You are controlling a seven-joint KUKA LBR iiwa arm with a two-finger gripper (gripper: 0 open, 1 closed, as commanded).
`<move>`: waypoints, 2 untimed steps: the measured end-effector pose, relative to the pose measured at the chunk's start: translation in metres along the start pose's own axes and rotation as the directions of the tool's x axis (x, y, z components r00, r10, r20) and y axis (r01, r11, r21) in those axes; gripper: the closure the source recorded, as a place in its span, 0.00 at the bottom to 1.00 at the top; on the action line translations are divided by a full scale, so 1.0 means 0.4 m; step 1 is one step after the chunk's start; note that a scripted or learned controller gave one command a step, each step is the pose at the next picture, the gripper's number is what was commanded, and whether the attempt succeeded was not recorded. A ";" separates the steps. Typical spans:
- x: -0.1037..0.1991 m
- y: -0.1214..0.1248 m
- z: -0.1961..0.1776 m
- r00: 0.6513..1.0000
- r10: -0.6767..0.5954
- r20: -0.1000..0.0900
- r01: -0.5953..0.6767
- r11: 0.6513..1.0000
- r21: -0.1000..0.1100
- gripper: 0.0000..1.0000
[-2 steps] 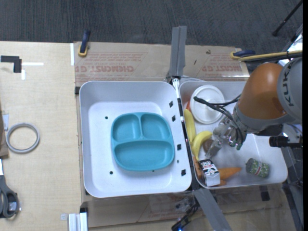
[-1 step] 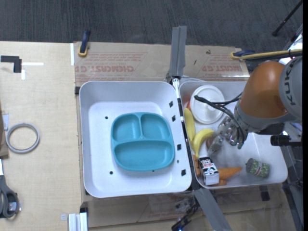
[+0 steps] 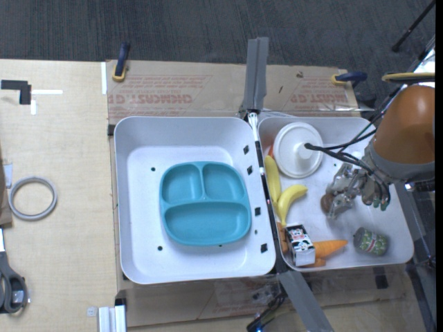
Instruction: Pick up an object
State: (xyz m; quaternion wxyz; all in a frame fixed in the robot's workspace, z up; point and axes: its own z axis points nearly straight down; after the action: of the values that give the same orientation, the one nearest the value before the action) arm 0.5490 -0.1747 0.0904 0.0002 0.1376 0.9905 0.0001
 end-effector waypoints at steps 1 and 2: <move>-0.128 0.091 -0.073 0.953 0.302 0.001 -0.302 0.953 0.000 1.00; 0.013 0.205 0.002 0.898 0.439 -0.004 -0.439 0.898 0.003 1.00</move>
State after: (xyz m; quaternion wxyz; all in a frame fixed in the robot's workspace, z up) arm 0.5664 -0.0946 0.0897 -0.0019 0.3574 0.9339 -0.0005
